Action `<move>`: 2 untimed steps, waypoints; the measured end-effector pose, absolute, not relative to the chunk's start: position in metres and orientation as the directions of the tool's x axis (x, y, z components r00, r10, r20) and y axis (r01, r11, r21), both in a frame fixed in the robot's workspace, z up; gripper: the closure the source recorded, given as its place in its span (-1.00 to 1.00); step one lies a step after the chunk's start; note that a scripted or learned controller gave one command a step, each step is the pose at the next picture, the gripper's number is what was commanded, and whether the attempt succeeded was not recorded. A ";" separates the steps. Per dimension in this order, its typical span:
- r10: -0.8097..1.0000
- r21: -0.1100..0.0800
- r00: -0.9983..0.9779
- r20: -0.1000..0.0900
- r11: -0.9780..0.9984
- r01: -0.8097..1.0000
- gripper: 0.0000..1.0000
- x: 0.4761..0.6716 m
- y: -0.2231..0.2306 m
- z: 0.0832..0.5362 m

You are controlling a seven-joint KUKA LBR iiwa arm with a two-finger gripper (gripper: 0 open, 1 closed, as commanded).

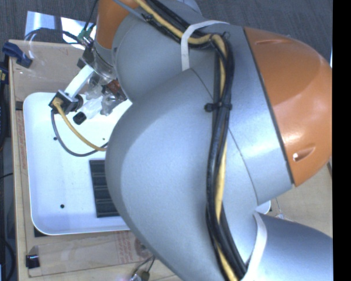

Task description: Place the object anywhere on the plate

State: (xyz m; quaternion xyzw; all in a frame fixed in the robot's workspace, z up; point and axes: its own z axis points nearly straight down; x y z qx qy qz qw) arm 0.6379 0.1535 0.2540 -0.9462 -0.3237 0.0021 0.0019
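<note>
Arm blocks most of the bench; tool hangs over the far bin corner.

The grey arm [210, 157] crowds the near side, then the white bin [52, 174], then the tool [93, 101] by its far rim. Finger state and object location: cannot tell. Lift clear before travelling.

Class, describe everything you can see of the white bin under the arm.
The white bin is shallow, smooth and plastic-looking, with rounded corners and a raised rim. It lies flat on the wooden bench. The grey arm hides its right part. A dark ribbed rectangle rests on its floor, partly under the arm. The gripper hangs above its upper end, trailing a looped cable.
</note>
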 end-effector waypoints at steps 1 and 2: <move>0.320 0.001 0.948 0.001 -0.948 0.320 1.00 0.634 0.114 0.297; 0.205 0.003 0.979 0.004 -0.979 0.205 1.00 0.647 0.145 0.268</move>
